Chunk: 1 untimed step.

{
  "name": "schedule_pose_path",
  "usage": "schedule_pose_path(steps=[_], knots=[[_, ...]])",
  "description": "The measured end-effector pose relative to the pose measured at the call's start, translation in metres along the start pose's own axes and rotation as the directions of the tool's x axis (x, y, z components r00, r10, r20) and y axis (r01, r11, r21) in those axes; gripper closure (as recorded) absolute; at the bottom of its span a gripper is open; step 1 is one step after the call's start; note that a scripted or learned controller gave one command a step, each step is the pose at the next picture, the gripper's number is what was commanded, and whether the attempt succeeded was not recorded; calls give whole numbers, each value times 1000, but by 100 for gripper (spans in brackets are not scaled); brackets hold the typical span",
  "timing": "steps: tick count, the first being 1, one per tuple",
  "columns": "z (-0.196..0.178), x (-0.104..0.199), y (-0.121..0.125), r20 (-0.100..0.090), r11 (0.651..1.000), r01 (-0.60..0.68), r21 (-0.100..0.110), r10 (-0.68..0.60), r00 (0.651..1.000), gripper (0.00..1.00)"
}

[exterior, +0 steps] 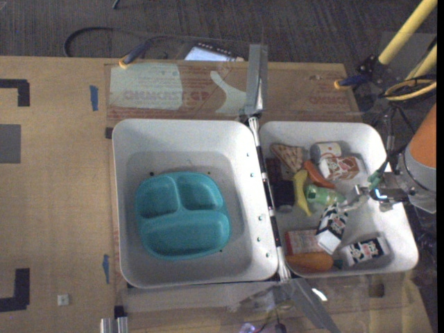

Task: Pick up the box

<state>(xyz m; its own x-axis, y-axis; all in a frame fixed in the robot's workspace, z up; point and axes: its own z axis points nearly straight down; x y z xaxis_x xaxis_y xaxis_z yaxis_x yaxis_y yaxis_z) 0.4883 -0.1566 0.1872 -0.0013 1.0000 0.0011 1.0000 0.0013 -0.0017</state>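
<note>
1. Cardboard, so expect the box (332,227) to be light, stiff and crushable; it lies tilted mid right bin (399,217).
2. Take its flat sides.
3. Your gripper (365,193) hovers just beside; you cannot tell its opening.

Cut off at the right edge of the frame: most of the arm (424,159). Too small and blurred to read: fingers of the gripper (365,193), print on the small cartons (362,250). Partly buried under neighbouring toys, lower right: red box (301,241).

2 bins (125,207), 1 teal tray (182,215)
</note>
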Motion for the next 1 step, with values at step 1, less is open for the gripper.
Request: schedule_pose_path(steps=[1], knots=[[64,31,43,0,997,78,0,-78,997,0]])
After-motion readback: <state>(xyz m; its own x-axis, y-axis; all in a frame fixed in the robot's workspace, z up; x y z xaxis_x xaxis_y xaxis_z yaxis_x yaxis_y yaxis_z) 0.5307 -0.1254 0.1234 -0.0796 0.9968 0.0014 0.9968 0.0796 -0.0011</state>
